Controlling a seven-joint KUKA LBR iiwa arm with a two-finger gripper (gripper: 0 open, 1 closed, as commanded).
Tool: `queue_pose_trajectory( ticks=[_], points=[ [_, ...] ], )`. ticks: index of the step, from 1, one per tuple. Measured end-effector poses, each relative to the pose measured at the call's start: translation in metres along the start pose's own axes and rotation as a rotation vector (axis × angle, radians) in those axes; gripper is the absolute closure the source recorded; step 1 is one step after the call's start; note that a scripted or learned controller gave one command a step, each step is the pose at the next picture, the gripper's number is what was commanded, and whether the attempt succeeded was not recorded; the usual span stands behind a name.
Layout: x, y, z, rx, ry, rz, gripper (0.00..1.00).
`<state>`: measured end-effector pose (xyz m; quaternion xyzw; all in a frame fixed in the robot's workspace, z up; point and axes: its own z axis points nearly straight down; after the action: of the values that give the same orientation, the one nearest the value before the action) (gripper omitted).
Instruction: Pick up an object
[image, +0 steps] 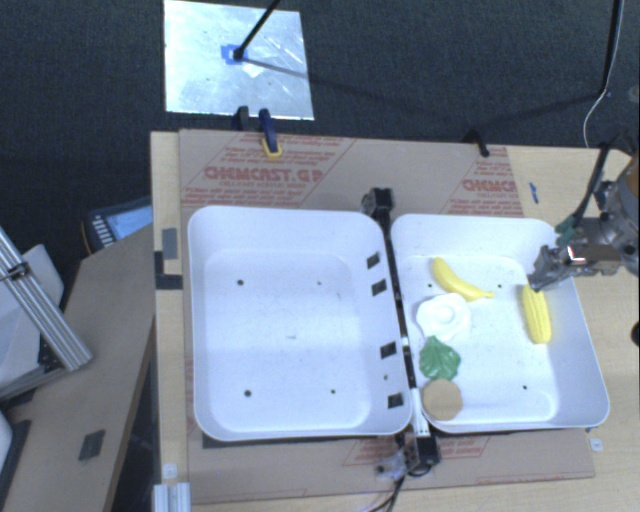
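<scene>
The right bin (570, 400) holds a yellow banana (458, 279), a white fried-egg toy (443, 316), a green leafy piece (439, 357), a tan round cookie (442, 401) and a yellow corn cob (537, 313). My gripper (545, 272) hangs at the bin's right side, just above the top end of the corn cob. I see nothing between its fingers.
The left bin (220, 240) lies beside the right one, with black clips (388, 350) along the shared rim. Both rest on a brown cardboard sheet (290, 175). A shiny metal plate (238, 60) lies behind the bench.
</scene>
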<state>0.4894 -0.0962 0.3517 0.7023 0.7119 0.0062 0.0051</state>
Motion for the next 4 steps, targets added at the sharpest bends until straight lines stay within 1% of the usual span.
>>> queue_pose_trajectory(
  ticks=[1,2,3,4],
  points=[
    [0.074,0.012,-0.094,0.001,0.0,0.001,1.0],
    [0.134,0.002,-0.189,0.002,0.001,0.003,1.0],
    [0.191,0.002,-0.183,0.014,0.001,0.004,1.0],
    [0.261,0.003,-0.183,0.014,0.001,0.002,1.0]
  ],
)
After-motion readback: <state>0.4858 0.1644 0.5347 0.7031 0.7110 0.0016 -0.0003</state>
